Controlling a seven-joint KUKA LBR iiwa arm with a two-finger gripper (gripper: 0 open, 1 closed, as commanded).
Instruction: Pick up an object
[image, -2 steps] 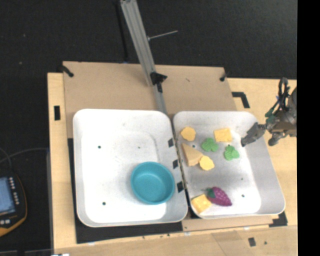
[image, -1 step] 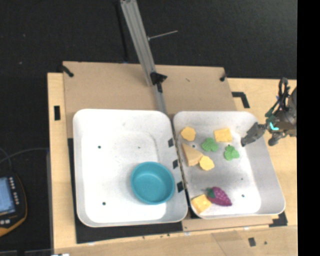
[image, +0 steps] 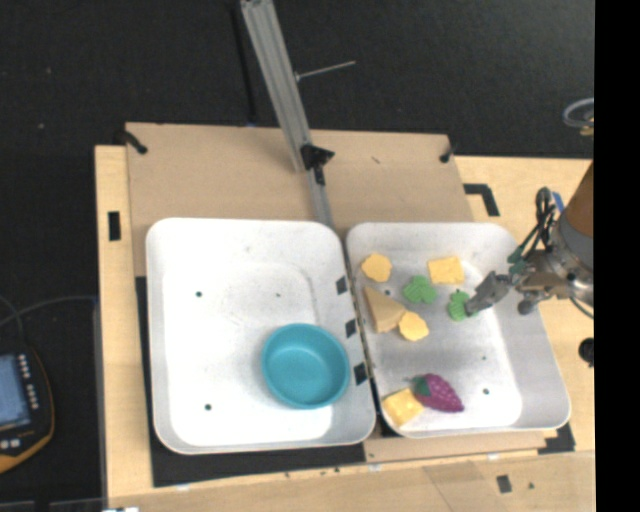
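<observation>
Gripper (image: 482, 297) sits low in the right bin (image: 520, 405), touching a small green piece (image: 459, 306); grip state cannot be told; blue bowl (image: 303, 365) lies left of that piece.

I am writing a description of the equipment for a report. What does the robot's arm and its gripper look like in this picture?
The arm enters from the right edge. An orange-brown band shows above the grey wrist, and dark cables loop beside it, one with a green tint. The gripper is a grey metal part with dark fittings, tapering to slim grey fingers. No markings are readable.
</observation>
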